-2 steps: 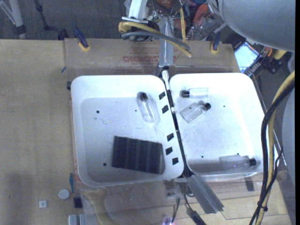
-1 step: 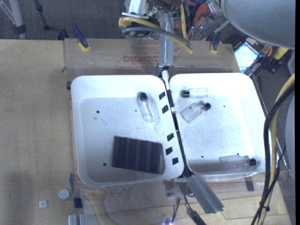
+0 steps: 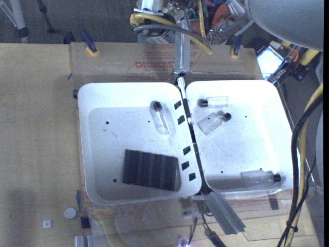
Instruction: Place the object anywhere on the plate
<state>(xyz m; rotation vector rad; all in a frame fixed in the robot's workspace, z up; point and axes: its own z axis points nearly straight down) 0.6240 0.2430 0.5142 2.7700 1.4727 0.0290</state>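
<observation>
Bottle [image 3: 160, 118] is lying in the left bin [image 3: 97, 104], apart from the dark plate [image 3: 149, 170]; placing is still pending; the gripper's state I cannot tell.

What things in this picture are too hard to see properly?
- Gripper: in the camera view, tangled cables at the top edge hide its fingers.
- Arm: cut off by the top right corner, blurred.
- Clear bottles: see-through against the white bin, so any contents are unclear.
- Small bits on the bench, bottom left: too small to name.

The wooden bench [image 3: 36, 138] bears two white bins [image 3: 87, 138] (side by side, touching) and cardboard [image 3: 128, 60] behind them.
</observation>
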